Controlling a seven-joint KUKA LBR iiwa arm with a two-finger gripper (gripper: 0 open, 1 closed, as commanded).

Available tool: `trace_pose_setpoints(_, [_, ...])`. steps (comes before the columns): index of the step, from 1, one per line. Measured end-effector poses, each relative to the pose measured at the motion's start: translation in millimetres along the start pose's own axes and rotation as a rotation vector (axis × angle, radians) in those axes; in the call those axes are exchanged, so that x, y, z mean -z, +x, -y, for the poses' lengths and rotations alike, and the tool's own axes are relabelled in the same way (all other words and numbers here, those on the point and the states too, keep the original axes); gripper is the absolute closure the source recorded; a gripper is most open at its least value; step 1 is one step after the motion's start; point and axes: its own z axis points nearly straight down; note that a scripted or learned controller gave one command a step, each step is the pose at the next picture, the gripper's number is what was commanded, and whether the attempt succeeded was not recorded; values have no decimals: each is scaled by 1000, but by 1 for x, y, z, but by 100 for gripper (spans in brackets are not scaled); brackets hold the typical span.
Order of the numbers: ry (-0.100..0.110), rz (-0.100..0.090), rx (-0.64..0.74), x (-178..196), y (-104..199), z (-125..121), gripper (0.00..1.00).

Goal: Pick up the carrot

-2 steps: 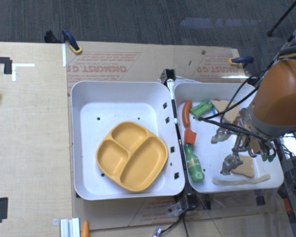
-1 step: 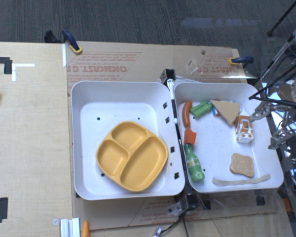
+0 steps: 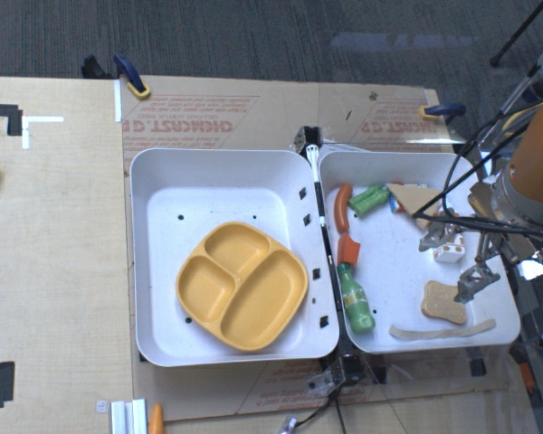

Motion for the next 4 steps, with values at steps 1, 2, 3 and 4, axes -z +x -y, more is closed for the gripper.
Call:
trace_pose_setpoints(1, [-1, -2, 74, -25, -17, -74, 0])
trace_pose_setpoints(2, [-1, 0, 421, -124, -21, -12, 0])
trace_pose_setpoints(3, [1, 0, 433, -124, -14, -41, 0])
trace_pose_setpoints(4, [-1, 2, 444, -24, -53, -150, 0])
